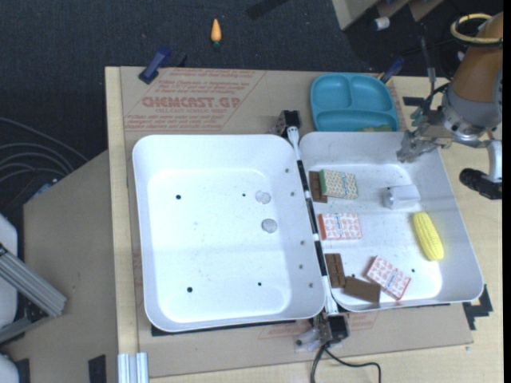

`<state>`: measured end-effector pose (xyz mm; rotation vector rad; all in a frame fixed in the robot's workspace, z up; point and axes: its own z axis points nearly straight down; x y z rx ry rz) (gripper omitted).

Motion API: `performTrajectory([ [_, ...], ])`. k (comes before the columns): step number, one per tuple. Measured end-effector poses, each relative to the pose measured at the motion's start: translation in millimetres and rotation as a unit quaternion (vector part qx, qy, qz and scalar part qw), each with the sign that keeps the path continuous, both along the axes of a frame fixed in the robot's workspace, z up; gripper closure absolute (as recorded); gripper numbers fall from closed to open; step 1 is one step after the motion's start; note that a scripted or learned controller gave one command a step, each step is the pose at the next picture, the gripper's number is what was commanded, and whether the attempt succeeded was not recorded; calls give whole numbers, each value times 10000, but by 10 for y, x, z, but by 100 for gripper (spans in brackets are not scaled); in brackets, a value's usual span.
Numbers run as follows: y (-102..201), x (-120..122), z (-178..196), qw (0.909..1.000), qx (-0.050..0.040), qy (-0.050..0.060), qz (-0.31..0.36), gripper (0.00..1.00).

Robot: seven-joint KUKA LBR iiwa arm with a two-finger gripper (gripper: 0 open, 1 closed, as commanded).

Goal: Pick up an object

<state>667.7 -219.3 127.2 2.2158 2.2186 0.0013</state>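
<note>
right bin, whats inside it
In the right bin: a yellow corn cob, three patterned packets, brown blocks and a small grey piece. Anything beneath the packets is covered.

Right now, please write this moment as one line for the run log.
gripper: over right bin back edge, holding nothing seen | right bin: corn, packets, brown blocks | left bin: two discs | task: not done

Both white bins look like smooth, slightly glossy plastic. The bench board is matt brown cardboard. The teal tray and yellow corn seem plastic.
</note>
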Motion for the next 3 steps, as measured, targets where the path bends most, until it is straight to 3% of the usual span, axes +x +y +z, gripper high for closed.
performTrajectory([
  [1, 2, -1, -3, 10000, 1, 3, 1, 0],
  [2, 43, 6, -408, 9999, 110, 67, 20, 0],
  [3, 45, 4, -415, 9999, 107, 72, 24, 0],
])
